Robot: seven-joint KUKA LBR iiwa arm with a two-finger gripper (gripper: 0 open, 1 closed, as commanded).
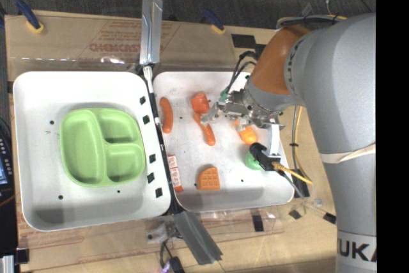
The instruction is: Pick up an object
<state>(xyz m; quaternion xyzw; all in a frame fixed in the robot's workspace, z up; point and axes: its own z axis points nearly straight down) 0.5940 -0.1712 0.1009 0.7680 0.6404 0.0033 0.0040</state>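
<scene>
My gripper point(213, 114) hangs low over the middle of the right bin point(192, 198). It sits just right of an orange chunk point(200, 101) and just above a slim orange carrot-like piece point(208, 133). Whether it touches either one is not visible. An orange sausage point(166, 115) lies near the bin's left wall. At the front lies an orange waffle point(208, 178). An orange ball point(248, 135) and a green object point(254, 162) rest under the wrist, partly hidden by it.
The left bin point(38, 201) holds a green divided plate point(102, 145). A small red and white packet point(174, 173) lies by the wall between the bins. The grey arm point(332, 86) covers the right bin's right side.
</scene>
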